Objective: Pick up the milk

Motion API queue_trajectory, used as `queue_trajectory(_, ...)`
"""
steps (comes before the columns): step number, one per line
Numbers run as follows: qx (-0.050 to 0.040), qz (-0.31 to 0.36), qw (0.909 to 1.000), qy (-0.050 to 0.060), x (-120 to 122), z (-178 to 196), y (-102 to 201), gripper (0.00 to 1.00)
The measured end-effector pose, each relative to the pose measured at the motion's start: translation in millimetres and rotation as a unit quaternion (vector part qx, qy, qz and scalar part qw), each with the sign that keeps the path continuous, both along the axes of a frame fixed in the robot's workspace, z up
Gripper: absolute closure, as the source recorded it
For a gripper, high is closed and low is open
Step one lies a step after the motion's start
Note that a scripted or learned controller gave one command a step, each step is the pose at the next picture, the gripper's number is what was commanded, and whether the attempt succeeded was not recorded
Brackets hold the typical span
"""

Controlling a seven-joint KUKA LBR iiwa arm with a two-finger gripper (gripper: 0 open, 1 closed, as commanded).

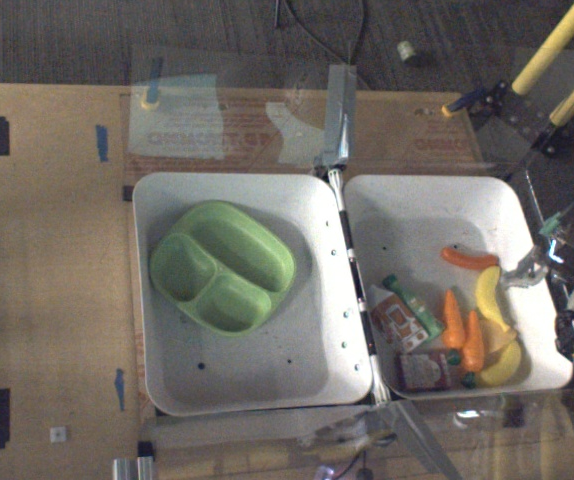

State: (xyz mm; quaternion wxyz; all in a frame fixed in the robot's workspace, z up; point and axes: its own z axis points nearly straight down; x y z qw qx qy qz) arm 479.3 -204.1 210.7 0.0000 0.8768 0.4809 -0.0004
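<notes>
The milk (398, 322), a small carton, lies flat in the right bin (417, 208), its long axis slanting from that bin's lower left up toward its centre. The gripper (527, 270) hangs at the bin's right wall; whether its jaws are spread, I cannot tell.

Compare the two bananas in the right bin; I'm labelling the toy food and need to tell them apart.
The upper banana stands nearly upright in the view, near the gripper; the lower banana slants along the bin's near right corner. The upper one shows its whole length, while a carrot overlaps the lower one's left end. Both are yellow, curved and lie in the right bin.
</notes>
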Motion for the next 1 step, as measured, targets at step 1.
queue_trajectory(1,-0.0022,-0.002,0.9999,-0.011,6.7,-108.8,29.1,0.00)
